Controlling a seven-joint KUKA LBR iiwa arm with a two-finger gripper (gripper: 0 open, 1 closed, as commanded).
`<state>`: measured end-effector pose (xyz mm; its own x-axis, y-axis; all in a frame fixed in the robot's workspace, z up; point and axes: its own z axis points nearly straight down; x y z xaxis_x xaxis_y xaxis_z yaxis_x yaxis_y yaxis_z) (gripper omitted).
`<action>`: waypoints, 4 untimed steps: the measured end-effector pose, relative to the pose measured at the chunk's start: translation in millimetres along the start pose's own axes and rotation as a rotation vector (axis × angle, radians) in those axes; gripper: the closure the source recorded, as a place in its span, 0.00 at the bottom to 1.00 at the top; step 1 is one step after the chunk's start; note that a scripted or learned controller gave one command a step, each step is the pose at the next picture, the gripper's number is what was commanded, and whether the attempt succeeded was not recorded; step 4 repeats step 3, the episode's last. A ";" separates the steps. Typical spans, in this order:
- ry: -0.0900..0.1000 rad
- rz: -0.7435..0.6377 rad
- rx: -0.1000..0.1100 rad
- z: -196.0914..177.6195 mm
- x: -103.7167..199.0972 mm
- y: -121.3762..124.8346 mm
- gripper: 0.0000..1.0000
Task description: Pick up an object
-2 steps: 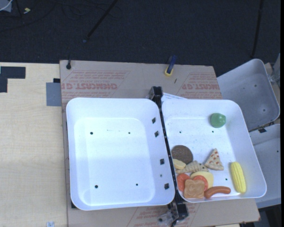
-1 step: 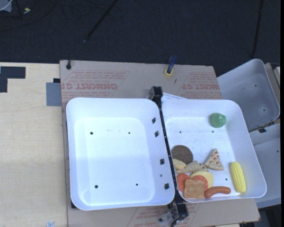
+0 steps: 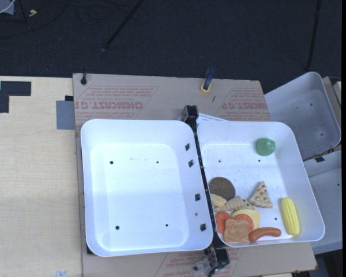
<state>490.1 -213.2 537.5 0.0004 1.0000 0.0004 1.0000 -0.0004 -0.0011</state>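
Toy food (image 3: pixel 239 215) is heaped in 1 bin (image 3: pixel 236 160) (a green ball (image 3: pixel 265 146) lies apart, judged easiest to reach); the claw's state cannot be told.

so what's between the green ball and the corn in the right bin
Nothing: in the camera view the stretch from the green ball down to the corn is bare white bin floor. The pizza slice lies off to the left of that line.

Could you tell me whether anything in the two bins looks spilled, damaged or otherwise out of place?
Nothing stands out. The toy food all lies inside the right bin: a green ball alone near the far side, corn by the near right corner, the rest heaped near the divider.
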 end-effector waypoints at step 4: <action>0.001 -0.002 0.002 174.6 144.7 -1.4 0.00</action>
